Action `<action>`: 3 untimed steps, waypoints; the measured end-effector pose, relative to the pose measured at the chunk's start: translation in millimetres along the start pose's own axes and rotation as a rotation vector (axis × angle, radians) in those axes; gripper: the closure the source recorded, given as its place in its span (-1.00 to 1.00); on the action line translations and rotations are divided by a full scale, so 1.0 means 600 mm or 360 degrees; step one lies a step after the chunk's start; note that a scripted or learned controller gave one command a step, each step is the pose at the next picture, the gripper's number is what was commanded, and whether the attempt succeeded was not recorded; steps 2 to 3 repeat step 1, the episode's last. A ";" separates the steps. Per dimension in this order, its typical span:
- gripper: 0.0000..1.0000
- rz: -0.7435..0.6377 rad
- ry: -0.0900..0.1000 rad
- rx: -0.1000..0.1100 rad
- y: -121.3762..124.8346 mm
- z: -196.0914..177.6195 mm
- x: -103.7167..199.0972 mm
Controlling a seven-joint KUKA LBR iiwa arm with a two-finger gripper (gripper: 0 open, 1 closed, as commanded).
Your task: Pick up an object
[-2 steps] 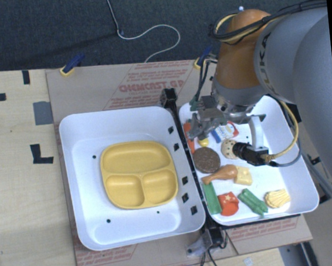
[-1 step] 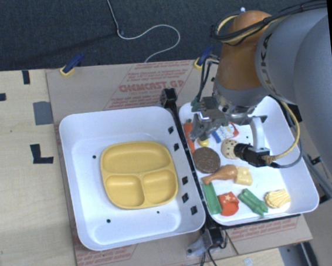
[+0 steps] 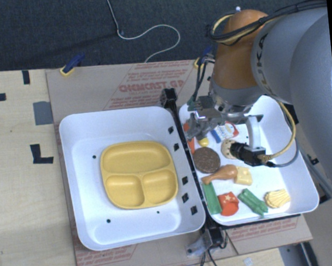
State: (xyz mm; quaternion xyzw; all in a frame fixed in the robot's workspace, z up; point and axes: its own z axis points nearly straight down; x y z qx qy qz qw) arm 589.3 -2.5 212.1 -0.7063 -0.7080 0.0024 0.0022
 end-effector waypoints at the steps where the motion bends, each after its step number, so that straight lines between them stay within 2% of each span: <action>1: 1.00 0.0000 0.0000 -0.0003 0.005 -0.033 -0.008; 3: 1.00 0.0000 0.0000 -0.0003 0.005 -0.033 -0.008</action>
